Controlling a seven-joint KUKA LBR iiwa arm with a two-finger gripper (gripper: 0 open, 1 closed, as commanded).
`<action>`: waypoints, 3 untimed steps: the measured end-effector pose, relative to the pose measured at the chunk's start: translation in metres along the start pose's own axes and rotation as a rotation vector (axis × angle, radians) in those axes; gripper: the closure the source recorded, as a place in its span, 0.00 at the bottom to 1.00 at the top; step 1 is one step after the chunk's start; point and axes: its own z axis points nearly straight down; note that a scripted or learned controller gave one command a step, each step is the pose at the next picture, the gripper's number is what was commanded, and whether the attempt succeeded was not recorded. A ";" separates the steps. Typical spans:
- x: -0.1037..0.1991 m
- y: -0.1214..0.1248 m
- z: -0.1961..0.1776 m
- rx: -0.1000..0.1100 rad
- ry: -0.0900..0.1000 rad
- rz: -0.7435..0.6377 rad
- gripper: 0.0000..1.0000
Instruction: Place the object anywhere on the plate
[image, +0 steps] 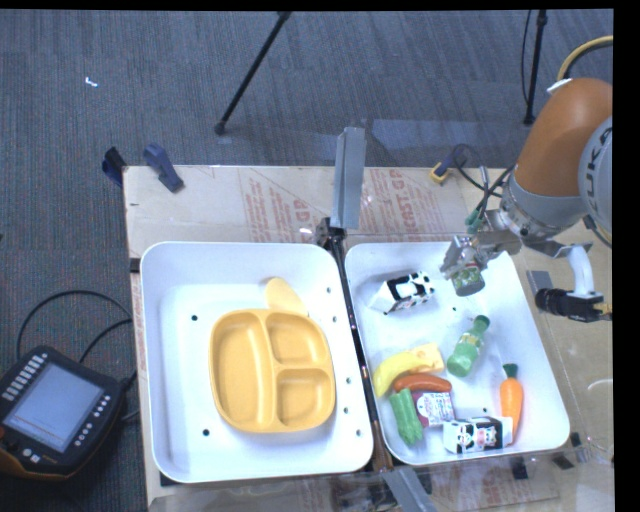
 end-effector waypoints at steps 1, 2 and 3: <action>0.100 0.016 0.011 0.002 0.001 -0.047 1.00; 0.130 0.020 0.011 0.003 0.001 0.021 1.00; 0.211 -0.010 0.012 0.005 0.000 0.015 1.00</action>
